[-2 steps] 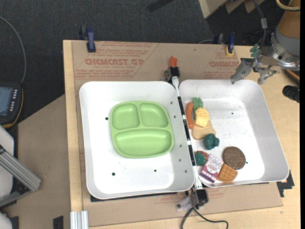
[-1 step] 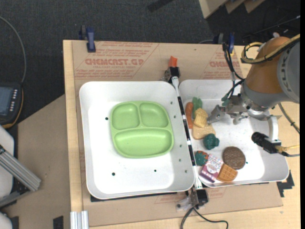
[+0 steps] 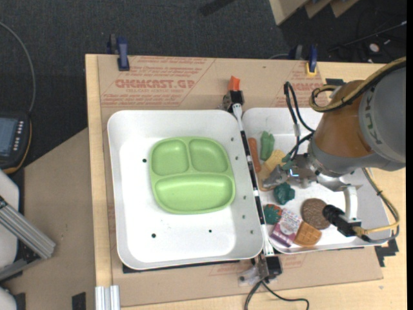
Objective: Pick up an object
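— Two white bins: what's in the left bin (image 3: pixel 129 192)?
— One green divided plate (image 3: pixel 191 174), three compartments.
— And the right bin (image 3: pixel 374 234)?
— One orange carrot (image 3: pixel 254 152), one green piece (image 3: pixel 266 141), one teal toy (image 3: pixel 284 193), one brown cookie (image 3: pixel 314 210), one waffle (image 3: pixel 308 235), one pink packet (image 3: pixel 287 224).
— Gripper (image 3: pixel 281 175)?
— Just above the teal toy; can't tell how its jaws stand.

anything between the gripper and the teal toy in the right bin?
Nothing visible. The gripper sits low in the right bin, directly above the teal toy. The green piece and waffle lie off to the sides, clear of that gap.
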{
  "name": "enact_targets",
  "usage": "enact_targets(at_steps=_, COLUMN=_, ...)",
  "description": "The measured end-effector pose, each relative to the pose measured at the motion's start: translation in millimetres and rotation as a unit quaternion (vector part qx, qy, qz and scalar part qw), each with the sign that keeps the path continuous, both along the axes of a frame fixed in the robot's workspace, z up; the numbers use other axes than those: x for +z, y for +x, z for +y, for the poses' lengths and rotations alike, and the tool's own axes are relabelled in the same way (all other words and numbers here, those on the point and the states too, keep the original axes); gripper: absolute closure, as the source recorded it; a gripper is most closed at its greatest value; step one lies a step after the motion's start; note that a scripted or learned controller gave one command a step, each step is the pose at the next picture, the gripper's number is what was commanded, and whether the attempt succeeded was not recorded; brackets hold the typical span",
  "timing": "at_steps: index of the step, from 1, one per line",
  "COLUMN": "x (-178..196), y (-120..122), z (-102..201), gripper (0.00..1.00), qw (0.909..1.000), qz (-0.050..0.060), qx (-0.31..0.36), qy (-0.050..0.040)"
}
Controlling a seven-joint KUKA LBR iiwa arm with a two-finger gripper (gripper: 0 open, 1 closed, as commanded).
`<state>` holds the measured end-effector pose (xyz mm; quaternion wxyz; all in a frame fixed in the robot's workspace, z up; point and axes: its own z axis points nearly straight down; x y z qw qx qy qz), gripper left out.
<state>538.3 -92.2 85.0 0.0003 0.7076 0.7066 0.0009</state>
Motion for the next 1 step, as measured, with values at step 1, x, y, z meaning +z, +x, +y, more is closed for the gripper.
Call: enact_targets(at_steps=1, x=13.0, y=3.5, z=-1.3, gripper=1.00, qw=1.0000, qz=-0.004, qx=0.000, qy=-0.0006)
